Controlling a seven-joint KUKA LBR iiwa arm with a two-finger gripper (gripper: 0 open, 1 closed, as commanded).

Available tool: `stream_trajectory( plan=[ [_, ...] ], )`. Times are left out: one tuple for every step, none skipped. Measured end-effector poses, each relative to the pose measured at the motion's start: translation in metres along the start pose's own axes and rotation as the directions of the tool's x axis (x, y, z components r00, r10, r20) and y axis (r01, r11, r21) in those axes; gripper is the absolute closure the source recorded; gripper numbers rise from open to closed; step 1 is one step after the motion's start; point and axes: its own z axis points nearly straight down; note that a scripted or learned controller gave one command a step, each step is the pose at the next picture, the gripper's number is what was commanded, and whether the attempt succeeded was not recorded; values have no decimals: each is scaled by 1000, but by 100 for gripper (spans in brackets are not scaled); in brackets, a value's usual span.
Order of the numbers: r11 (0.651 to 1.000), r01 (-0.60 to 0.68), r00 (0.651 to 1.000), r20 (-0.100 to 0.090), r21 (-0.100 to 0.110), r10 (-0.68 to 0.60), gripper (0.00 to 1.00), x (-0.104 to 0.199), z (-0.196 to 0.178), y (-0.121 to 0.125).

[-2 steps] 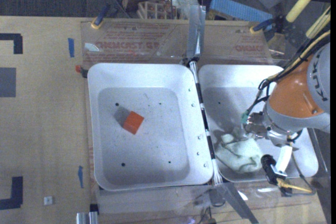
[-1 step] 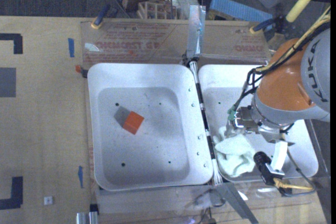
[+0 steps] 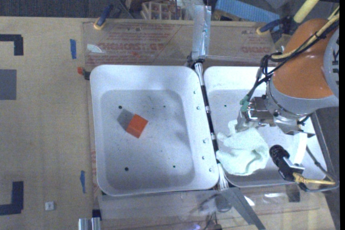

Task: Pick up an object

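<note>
From the camera view we see the gripper (image 3: 245, 118) low over the right bin (image 3: 226, 77), at the right middle of the frame, just above a crumpled white cloth (image 3: 243, 151) that lies in that bin's lower left corner. We cannot tell how the claw stands, as the wrist body hides it.

The cloth sits directly below and slightly toward the frame's lower edge from the gripper, touching or nearly so; we judge it the nearest thing to pick. It sprawls roughly left to right, with no clear long axis. It crowds the bin's left wall and lower rim, so room is tight there and freer toward the upper right.

An orange block (image 3: 137, 125) lies well apart in the left bin (image 3: 102, 89), left of centre, with bare floor all round it.
</note>
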Motion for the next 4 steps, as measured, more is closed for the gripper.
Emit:
stream_trajectory(
  plan=[
    [998, 59, 998, 0, -1, -59, 100, 33, -39, 21],
    [998, 59, 998, 0, -2, -59, 0, 33, -39, 21],
    [960, -278, 960, 0, 5, 278, 0, 81, 59, 26],
    [960, -279, 960, 1, 5, 279, 100, 80, 49, 27]
  ],
)
